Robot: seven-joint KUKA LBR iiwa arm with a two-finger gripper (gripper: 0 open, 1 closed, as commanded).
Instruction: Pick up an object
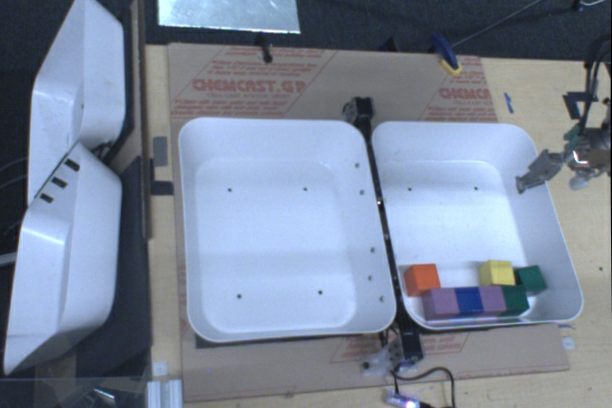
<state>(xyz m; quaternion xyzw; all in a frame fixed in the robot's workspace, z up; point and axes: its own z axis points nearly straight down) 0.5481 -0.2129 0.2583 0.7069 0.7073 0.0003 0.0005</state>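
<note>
The claw [547, 169] sits at the right bin's [449, 148] far edge, and I cannot tell its state. The blocks, like the orange block [421, 278], wait in the near corner. Next it must reach over them.

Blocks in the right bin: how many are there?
6, clustered along its near edge: orange, yellow, green, purple, blue, and a dark green one. More may hide behind them.

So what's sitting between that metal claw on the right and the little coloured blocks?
Nothing, by the camera view: from the gripper at the right bin's rim down to the blocks in its near corner runs bare white bin floor.
</note>
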